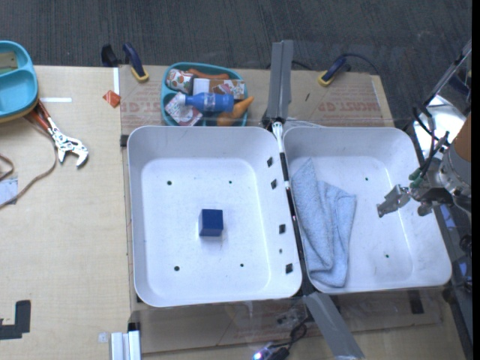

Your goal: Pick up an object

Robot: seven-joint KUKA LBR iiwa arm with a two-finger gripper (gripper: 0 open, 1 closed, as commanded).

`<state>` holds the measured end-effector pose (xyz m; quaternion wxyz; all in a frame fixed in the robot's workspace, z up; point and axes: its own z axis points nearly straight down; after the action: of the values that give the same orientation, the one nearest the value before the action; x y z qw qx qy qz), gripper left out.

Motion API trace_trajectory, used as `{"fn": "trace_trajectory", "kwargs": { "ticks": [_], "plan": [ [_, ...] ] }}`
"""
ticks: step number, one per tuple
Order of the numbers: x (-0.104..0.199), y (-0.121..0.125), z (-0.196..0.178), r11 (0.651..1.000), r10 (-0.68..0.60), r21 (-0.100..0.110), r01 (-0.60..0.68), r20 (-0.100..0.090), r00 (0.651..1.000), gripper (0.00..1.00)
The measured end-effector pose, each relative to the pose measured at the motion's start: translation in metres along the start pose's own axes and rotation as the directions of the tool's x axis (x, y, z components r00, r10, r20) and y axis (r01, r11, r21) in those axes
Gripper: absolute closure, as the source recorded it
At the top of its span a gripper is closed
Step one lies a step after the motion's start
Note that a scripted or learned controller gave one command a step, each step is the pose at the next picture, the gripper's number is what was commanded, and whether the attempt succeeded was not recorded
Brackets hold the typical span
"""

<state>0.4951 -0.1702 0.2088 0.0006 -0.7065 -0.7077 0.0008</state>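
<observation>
Far left of the desk [67, 261]: a light-blue tray [15, 77] at the edge, with an adjustable wrench [64, 145] lying just below it. No brand or label could be read on either.

Behind the bins: a small teal bowl [174, 77] held packets and a blue bottle [210, 101]; its white label was too small to read. Cardboard behind carried reddish print, reversed and not legible to me.

Left bin [150, 148]: one dark blue cube [211, 222], near the middle of the floor, well apart from all walls.

Right bin [390, 148]: a pale blue-grey towel [324, 220] crumpled along its left side, beside the divider.

The pincer [397, 199] hung over the right part of the right bin, apart from the towel. Nothing sat between its fingers; how wide they stood I could not tell.
</observation>
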Motion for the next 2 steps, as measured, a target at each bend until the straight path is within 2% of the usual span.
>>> {"fn": "trace_trajectory", "kwargs": {
  "ticks": [1, 2],
  "plan": [
    [0.130, -0.015, 0.018, 0.990, 0.142, 0.002, -0.142, 0.000, 0.990, 0.00],
    [0.105, 0.037, 0.018, 0.969, 0.248, 0.001, -0.248, 0.002, 0.969, 0.00]
  ]
}}
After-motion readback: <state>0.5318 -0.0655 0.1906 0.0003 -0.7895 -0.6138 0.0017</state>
